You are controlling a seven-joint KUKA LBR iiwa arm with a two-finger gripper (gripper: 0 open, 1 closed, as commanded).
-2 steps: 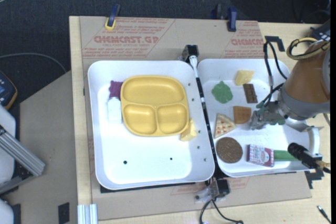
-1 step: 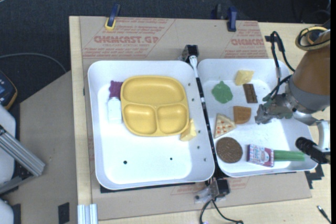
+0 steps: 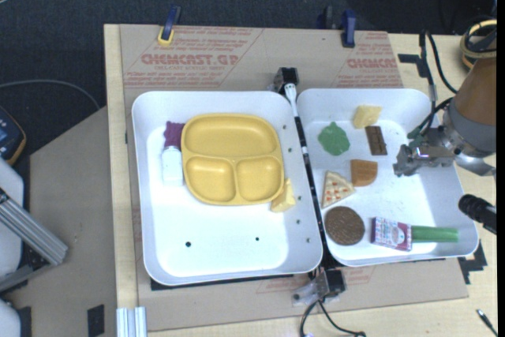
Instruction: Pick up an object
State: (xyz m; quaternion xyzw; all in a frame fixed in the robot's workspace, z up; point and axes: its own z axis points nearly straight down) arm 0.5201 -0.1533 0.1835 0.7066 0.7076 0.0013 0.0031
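Arm point(image 3: 481, 110): reaching in from the right, its orange band sitting above the grey wrist, over the right rim of the right bin.
Gripper point(image 3: 408, 159): hanging over the right part of the right bin point(image 3: 442, 201), just right of the brown bar and the tan piece; nothing is showing between its fingers, and whether they are standing apart or together I cannot tell, since the view is blurring them into one dark grey mass.
Green leafy piece point(image 3: 334, 139): lying in the upper middle of the right bin, near the divider.
Pale yellow chunk point(image 3: 365, 116): sitting near the bin's far wall, just above the brown bar.
Brown bar point(image 3: 376, 140): lying lengthwise below the yellow chunk, apart from the gripper.
Tan piece point(image 3: 364, 171): resting mid-bin, touching or nearly touching the pizza-like wedge.
Wedge point(image 3: 337, 189): lying pale and dotted, probably a toy pizza slice, just above the round brown disc.
Brown disc point(image 3: 345, 225): lying flat near the front left of the right bin.
Pink packet point(image 3: 391, 234): lying beside the disc, with a green stick point(image 3: 433, 233) running off to its right.
Left bin point(image 3: 221, 260): holding a yellow divided tray point(image 3: 232, 157), with a white bottle point(image 3: 171, 166) and a purple item point(image 3: 173, 132) at the tray's left edge.
Yellow scrap point(image 3: 283, 199): leaning at the tray's lower right corner.
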